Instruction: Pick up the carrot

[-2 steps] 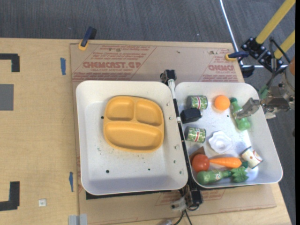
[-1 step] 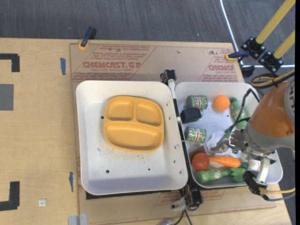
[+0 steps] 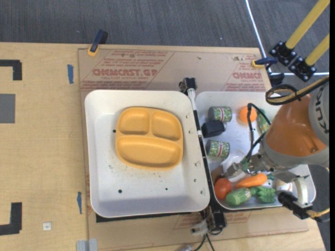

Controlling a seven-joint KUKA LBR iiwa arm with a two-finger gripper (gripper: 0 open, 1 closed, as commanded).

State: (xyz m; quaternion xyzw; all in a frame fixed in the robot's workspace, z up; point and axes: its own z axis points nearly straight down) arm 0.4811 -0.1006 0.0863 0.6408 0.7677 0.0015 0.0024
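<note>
Wooden bench (image 3: 36,156), cardboard sheet (image 3: 157,67), two white bins (image 3: 104,140) side by side

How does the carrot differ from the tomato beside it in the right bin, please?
The carrot is orange, long and tapered, lying roughly crosswise; the tomato is red and round. The carrot sits right under the arm's wrist, while the tomato lies further left, near the bin's left wall. The carrot has a green vegetable piece just below it; the tomato touches that piece's left end. Both are toy foods in the bin's near end.

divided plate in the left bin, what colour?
Yellow-orange, plain with no pattern. The divided plate shows best in the camera view, lying in the left bin.
</note>
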